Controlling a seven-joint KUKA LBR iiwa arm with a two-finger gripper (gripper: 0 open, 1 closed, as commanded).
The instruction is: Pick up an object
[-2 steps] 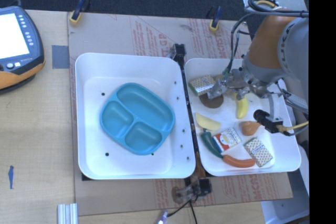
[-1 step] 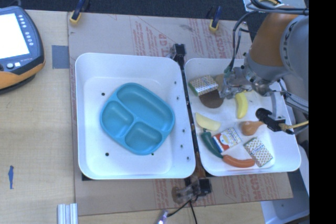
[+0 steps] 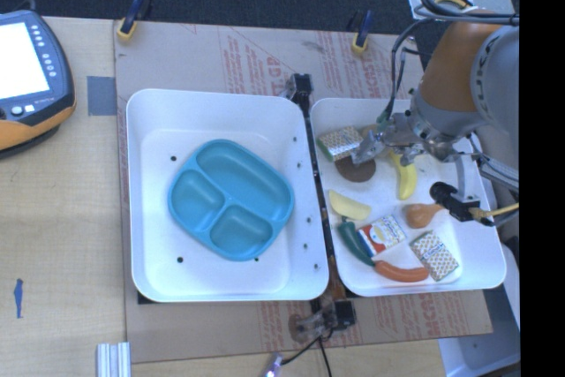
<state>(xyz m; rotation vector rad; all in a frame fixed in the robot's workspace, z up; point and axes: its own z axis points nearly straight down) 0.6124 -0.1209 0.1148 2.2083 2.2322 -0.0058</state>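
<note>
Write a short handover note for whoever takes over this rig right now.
Pincer: low in the right bin, over the brown disc; grip state unclear, nothing seen held.
Right bin also holds a banana, yellow slice, green pepper, sausage and small cartons.
Left bin holds the blue divided plate.
Done: nothing lifted.
Left: grasp and raise one object.

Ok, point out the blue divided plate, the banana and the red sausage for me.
blue divided plate point(image 3: 230, 199): camera view, on its central ridge.
banana point(image 3: 406, 179): camera view, mid-length of the yellow peel.
red sausage point(image 3: 400, 272): camera view, the middle of its body.
</note>
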